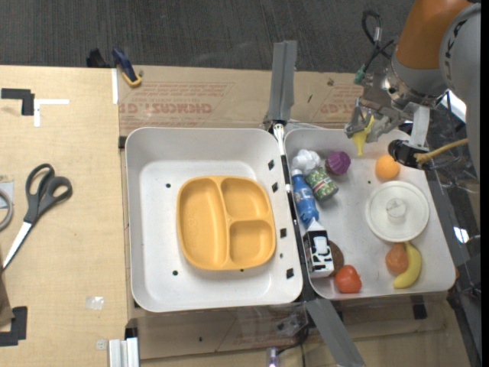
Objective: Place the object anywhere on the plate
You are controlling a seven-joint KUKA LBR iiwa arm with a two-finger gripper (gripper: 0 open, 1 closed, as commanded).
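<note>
The yellow plate (226,222), split into three compartments, lies in the left bin (145,205) with nothing on it. My gripper (365,128) hangs over the far edge of the right bin (439,277), open, with nothing between its yellow-tipped fingers. Just below and right of it lies an orange (387,167). A purple object (338,163) lies below and left of the gripper. The right bin also holds a white lump (306,159), a green can (322,186), a blue bottle (303,199), a black-and-white box (319,253), a red tomato (348,279) and a banana (409,268).
A white round dish (396,211) sits at the right bin's right side, with a brownish fruit (396,258) beside the banana. Scissors (34,201) lie on the bench far left. A grey bar (282,82) stands behind the divide between the bins.
</note>
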